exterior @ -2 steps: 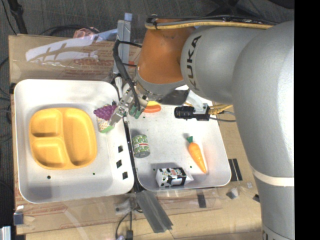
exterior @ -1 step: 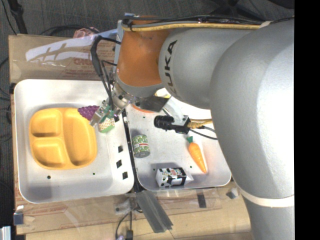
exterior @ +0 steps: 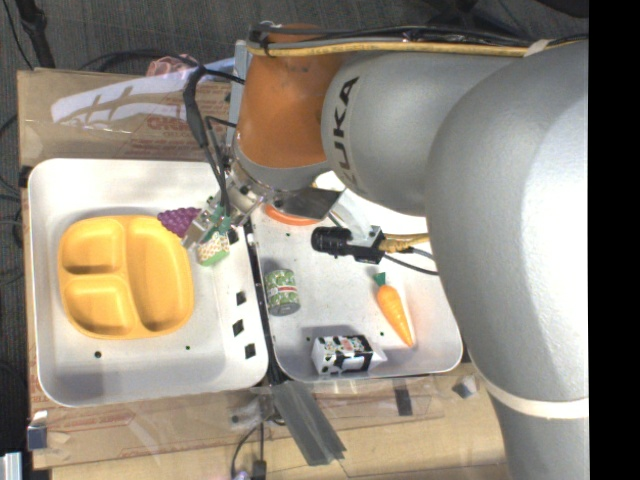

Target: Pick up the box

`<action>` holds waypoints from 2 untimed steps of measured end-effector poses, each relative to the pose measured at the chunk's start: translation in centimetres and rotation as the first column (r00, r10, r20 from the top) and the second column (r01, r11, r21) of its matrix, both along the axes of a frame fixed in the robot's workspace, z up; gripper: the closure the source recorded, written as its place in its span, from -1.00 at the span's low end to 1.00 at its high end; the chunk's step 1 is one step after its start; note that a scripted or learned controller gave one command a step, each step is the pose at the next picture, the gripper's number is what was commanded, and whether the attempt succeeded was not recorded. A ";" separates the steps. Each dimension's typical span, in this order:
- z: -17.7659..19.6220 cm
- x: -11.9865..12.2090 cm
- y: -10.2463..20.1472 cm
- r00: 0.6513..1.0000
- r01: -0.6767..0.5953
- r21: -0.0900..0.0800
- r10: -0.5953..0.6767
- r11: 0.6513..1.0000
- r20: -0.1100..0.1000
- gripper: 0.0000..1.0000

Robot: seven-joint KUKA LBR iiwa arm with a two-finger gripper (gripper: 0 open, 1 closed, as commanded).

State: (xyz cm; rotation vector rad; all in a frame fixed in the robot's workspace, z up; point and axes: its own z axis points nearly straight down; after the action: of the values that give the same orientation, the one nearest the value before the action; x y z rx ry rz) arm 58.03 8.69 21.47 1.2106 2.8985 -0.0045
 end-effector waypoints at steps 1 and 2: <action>-0.8 -1.5 -1.8 0.968 -0.251 0.003 0.251 0.968 -0.004 1.00; -1.1 1.6 -0.1 0.993 -0.120 0.002 0.120 0.993 0.000 1.00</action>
State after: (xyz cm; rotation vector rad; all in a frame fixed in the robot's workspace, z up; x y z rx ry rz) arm 59.59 8.58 20.38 1.0343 2.9664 -0.0020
